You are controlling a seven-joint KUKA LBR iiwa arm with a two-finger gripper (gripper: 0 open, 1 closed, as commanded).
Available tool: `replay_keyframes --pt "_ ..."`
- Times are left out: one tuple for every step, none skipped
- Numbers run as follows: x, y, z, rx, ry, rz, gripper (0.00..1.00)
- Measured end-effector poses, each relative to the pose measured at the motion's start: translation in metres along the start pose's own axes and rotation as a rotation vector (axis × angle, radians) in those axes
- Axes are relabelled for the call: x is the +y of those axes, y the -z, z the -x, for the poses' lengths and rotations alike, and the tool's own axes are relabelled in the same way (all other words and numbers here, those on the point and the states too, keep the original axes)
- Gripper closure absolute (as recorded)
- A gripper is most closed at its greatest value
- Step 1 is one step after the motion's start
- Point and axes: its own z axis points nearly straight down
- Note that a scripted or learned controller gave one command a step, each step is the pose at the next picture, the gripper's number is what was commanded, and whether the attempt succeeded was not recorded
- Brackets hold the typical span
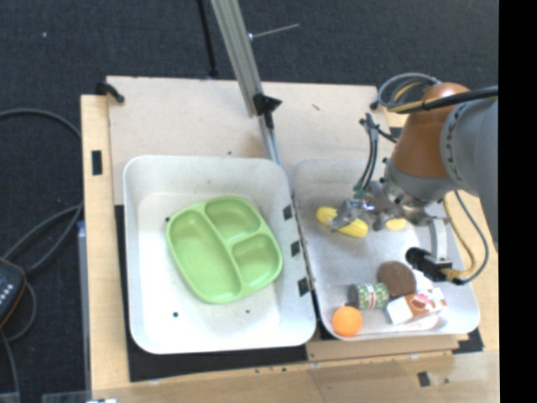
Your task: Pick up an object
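Camera view looks down on the bench (201, 116), where we see two shallow white bins side by side. The left bin (151, 183) holds a green divided plate (224, 248) with three compartments, lying flat near the bin's middle. The right bin (327, 179) holds the loose objects: a yellow banana-like piece (328, 216) and a second yellow piece (355, 228) in the upper half, and toward the near edge a brown rounded object (396, 277), a small green can (369, 295) lying on its side, an orange ball (347, 320) and a white and red carton (416, 306). We see the arm (436, 141) reaching in from the right, its orange band above the wrist, with the gripper (362, 215) low over the right bin, just beside the two yellow pieces and seemingly touching the second one. We cannot tell how the gripper is set, since the wrist and cables crowd that spot. A grey metal post (237, 40) rises from the far side of the bench between the bins.
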Motion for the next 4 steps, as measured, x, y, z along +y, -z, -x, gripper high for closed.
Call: replay_keyframes --pt "0.002 0.015 0.001 0.000 -0.005 0.008 1.00" --pt "0.003 0.058 0.004 0.000 -0.002 0.009 1.00" --pt "0.004 0.086 0.005 0.000 0.001 0.008 1.00" --pt "-0.004 0.100 -0.040 0.002 0.007 0.005 1.00"
